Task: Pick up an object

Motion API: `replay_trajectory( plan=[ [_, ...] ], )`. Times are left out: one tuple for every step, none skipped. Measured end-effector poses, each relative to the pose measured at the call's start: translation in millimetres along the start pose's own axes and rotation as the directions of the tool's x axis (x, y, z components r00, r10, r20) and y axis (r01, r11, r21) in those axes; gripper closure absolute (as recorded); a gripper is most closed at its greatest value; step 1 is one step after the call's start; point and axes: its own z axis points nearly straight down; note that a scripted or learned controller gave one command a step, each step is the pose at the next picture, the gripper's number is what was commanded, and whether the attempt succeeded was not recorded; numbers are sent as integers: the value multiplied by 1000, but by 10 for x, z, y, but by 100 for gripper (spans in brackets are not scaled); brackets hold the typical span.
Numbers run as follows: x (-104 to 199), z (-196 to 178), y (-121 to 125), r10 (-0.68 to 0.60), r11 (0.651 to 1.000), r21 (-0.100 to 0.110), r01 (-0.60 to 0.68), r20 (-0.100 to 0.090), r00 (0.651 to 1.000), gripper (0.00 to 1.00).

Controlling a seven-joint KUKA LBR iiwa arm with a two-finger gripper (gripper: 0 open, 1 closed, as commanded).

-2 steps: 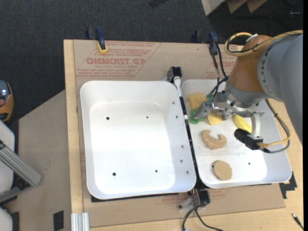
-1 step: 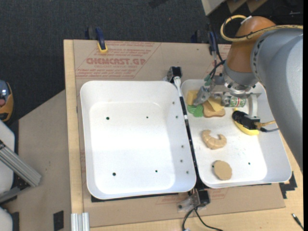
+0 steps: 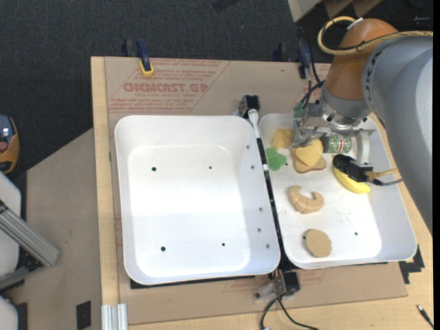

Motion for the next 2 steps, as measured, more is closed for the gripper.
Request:
replay_trajectory(
  plan=[
    [-297,102,85,0,1000,-9,0,-4,1000,100],
    [-85,142,-239,0,1000,6,0,-6,1000,100]
  ],
)
